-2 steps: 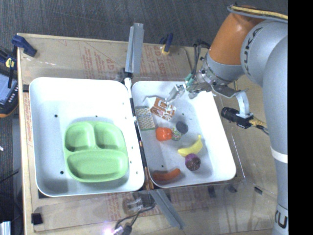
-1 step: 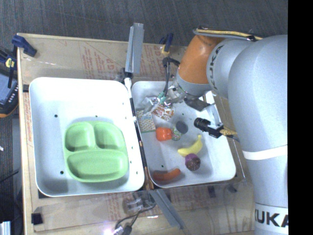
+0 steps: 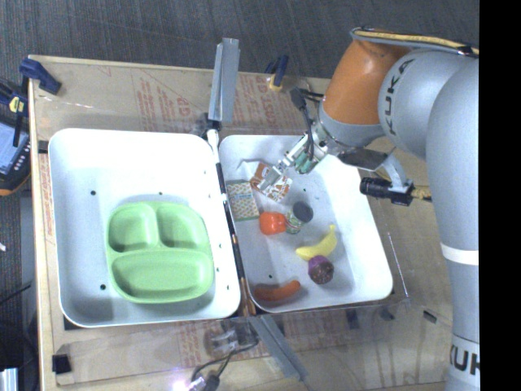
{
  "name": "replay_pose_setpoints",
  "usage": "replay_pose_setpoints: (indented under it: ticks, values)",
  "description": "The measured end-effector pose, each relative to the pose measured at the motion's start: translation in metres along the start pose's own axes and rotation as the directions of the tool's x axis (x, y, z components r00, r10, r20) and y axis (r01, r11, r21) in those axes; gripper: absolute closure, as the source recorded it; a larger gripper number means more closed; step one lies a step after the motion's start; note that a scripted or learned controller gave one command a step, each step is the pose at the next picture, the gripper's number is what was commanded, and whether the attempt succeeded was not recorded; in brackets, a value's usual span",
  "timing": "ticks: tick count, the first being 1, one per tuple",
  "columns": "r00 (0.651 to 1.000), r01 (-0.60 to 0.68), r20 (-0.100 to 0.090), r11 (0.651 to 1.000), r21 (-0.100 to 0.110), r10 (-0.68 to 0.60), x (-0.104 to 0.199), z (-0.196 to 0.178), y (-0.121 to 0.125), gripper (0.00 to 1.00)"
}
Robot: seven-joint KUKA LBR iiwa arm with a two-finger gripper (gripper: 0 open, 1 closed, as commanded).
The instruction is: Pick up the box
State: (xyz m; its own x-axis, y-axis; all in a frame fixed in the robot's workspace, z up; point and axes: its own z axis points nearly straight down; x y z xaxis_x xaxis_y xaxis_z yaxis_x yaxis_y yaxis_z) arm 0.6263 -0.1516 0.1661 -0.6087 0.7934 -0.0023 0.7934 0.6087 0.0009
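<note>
**In the right bin, gripper at the box**

In the right bin's [image 3: 370, 243] far half, the gripper [image 3: 286, 169] is clenched on the box [image 3: 272, 182], a small printed carton lifted at a tilt. Against the bin's left wall lies a patterned card [image 3: 242, 199]. Toward the middle sit an orange-red toy [image 3: 273, 223], a dark can [image 3: 302, 212] and a banana [image 3: 317, 244]; a purple fruit [image 3: 321, 270] and a sausage [image 3: 277, 292] lie near the front edge. The left bin [image 3: 73, 161] carries a green divided tray [image 3: 160, 251].
</note>
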Motion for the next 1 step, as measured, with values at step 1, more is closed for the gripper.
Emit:
replay_pose_setpoints:
  ticks: [1]
  values:
    - [0.927,-0.374,0.012,0.927,-0.005,0.374,0.0483,0.0683,0.0048,0.00]
